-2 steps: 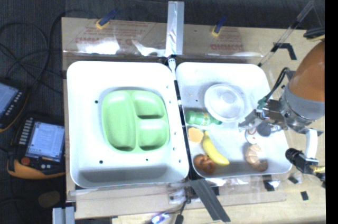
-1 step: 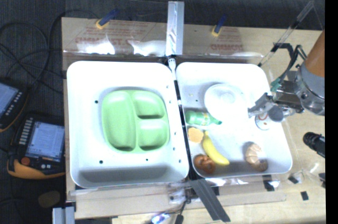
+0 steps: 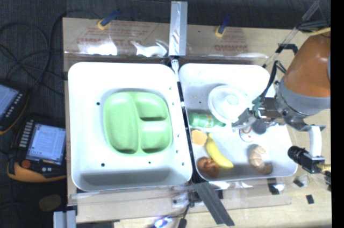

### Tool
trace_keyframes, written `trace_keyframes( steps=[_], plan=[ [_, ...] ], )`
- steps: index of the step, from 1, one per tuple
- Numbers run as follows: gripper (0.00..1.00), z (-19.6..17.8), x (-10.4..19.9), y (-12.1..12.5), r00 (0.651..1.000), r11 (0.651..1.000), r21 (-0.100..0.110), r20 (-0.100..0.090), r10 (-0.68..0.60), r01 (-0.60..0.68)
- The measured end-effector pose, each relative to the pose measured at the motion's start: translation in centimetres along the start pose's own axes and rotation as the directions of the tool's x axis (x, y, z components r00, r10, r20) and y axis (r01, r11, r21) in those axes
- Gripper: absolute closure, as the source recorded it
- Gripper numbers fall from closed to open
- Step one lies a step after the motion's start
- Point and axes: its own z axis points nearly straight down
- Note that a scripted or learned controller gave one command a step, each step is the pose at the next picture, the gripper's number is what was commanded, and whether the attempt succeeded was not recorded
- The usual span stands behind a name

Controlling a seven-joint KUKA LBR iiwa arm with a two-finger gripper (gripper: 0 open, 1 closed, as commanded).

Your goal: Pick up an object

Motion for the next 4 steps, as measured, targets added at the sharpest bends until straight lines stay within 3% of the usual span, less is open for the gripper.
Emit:
trace_keyframes(
  steps=[1,2,3,4],
  plan=[
    [1.00,1.4,4.7,-0.3,0.955,0.955,0.002,0.000,0.296,-0.296],
    [1.00,3.8,6.2,3.3,0.890,0.890,0.003,0.003,0.455,-0.455],
    [1.00,-4.5,7.5,4.5,0.764,0.764,-0.002,0.004,0.645,-0.645],
    [1.00,0.8,3.2,4.1,0.770,0.770,0.001,0.005,0.638,-0.638]
  ],
)
